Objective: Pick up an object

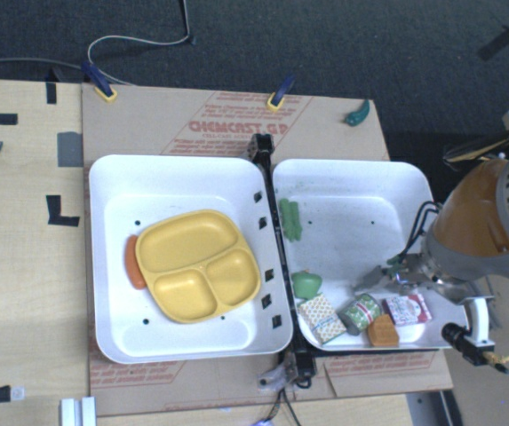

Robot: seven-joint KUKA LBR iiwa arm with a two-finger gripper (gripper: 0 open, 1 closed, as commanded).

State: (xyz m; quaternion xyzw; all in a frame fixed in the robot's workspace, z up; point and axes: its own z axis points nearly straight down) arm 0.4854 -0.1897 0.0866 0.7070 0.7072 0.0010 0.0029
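The nearest candidates lie in a cluster along the 6 o'clock wall of the right bin point(352, 180). A small green-labelled can point(361, 312) lies on its side. A red-and-white packet point(407, 310) lies at its 3 o'clock, and a brown block point(383, 332) sits just at its 5 o'clock. The gripper point(387, 280) stands over the bin at about 12 to 1 o'clock of the can, close to both can and packet. Whether it is spread or closed I cannot tell from this slant, and nothing can be seen held in it. The can looks like the likeliest target. It is probably a light toy, stiff and smooth-sided, so it may roll or squirt out if pinched off-centre. A grip across its round body, square to its long axis, seems safest. The packet looks flat and thin, likely light and a little floppy, and lying flat it offers little edge to pinch. The block appears rigid and chunky, an easy grasp, though it sits tight against the bin wall. Farther toward 9 o'clock lie a checkered packet point(322, 318) and a rounded green lump point(306, 284). A long green strip point(290, 220) lies up near the divider. The left bin point(112, 238) holds a yellow divided plate point(198, 264), broad and hard to pinch except at its rim. Crowding is the main risk, since closing on one item may nudge its neighbours.
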